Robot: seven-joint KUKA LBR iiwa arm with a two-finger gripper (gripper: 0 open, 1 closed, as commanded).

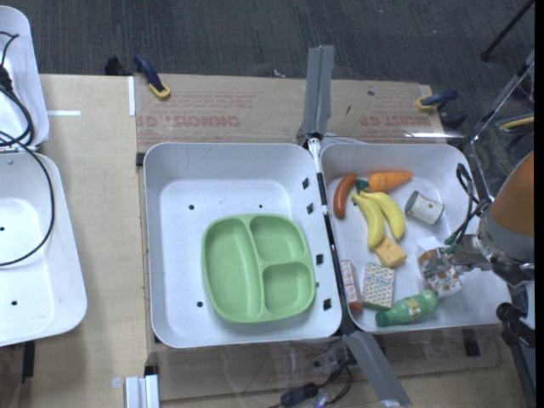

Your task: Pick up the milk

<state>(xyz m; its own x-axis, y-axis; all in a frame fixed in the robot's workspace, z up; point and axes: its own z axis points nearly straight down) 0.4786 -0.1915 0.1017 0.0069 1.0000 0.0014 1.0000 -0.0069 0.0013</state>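
The milk (439,272) is a small white carton with coloured print. It lies tilted on the floor of the right bin (442,155), near that bin's right wall. My gripper (463,257) reaches in from the right edge of the camera view, low over the bin. Its tip is right at the carton's upper right corner. The grey wrist and orange band sit behind it. The gripper's dark body hides how it meets the carton.
The right bin also holds a sausage (343,195), a carrot (389,179), bananas (381,214), a grey can (423,207), a cheese block (391,252), a cracker pack (379,286), a green bottle (408,309) and a thin red box (349,283). A green divided plate (257,267) lies in the left bin (170,228).
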